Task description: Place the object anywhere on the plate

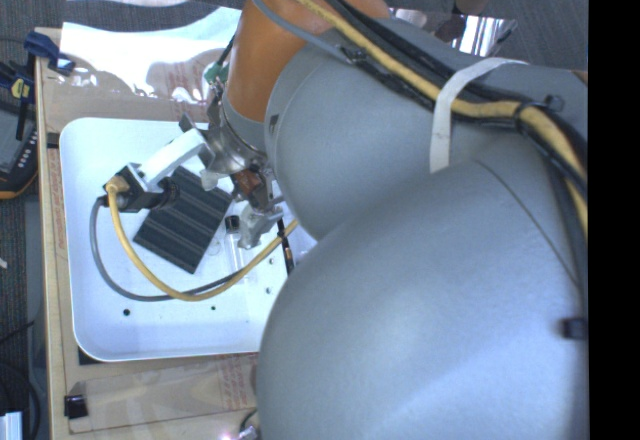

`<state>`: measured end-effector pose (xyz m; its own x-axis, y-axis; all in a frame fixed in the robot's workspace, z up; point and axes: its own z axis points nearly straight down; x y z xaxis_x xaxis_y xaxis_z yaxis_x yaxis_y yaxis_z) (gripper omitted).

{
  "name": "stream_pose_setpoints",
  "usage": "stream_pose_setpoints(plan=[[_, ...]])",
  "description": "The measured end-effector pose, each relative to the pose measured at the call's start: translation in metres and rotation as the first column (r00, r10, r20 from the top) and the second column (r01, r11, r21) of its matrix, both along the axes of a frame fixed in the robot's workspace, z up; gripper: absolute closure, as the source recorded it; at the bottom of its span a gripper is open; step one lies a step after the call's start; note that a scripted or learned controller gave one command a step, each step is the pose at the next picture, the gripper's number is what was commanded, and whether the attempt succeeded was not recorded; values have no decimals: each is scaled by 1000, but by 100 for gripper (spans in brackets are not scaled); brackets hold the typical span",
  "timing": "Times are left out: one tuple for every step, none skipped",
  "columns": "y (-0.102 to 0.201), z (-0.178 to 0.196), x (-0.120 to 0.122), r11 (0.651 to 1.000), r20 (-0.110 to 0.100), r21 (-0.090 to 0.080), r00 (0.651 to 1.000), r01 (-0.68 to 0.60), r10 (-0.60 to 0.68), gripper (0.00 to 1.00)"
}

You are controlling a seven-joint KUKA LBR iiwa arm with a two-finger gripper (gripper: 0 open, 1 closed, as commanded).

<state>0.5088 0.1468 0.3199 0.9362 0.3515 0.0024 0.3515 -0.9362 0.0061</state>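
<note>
So the arm (420, 228) is hogging most of the shot, and its gripper (245, 218) hangs low over the left white bin (80, 228). Honestly can't tell what state the gripper is in; it's buried behind the black ribbed block (185, 218) and the yellow cable (150, 268). The object and the plate? Can't pick out either, so which way the object lies from the gripper is anyone's guess. I'd bet they're under the arm, off toward 3 o'clock.

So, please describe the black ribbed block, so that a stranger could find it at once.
Look at the white bin on the left of the bench. The black ribbed block hangs over its middle, beside the end effector. Its dark parallel grooves set it apart from the yellow cable looping below it.
</note>
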Motion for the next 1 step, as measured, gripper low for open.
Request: stream_pose_setpoints(plan=[[1,10,1,1000,4,-4,1000,-7,7,100]])
